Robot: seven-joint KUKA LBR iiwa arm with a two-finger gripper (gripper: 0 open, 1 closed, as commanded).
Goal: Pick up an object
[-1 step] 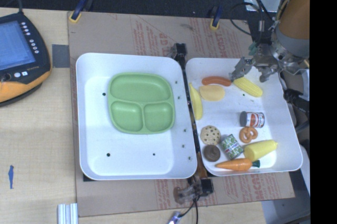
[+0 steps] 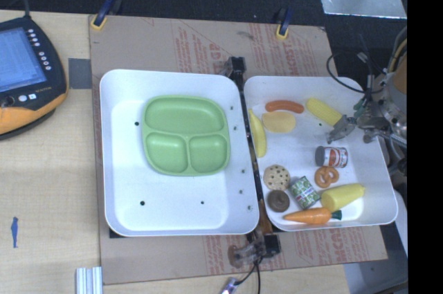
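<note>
- Two white bins sit side by side on the counter [image 2: 62, 182]; we see the left bin [image 2: 118, 209] holding a green divided plate [image 2: 185, 135].
- We see the right bin [image 2: 370, 216] holding toy food: a banana [image 2: 257, 133], a sausage [image 2: 284, 106], a yellow corn piece [image 2: 323, 111], a small can [image 2: 333, 156], a pretzel [image 2: 325, 177], a cookie [image 2: 276, 177] and a carrot [image 2: 309, 216].
- We see the claw [image 2: 346, 128] at the right bin's far right, above the can; we cannot tell whether it is clenched or released.
</note>
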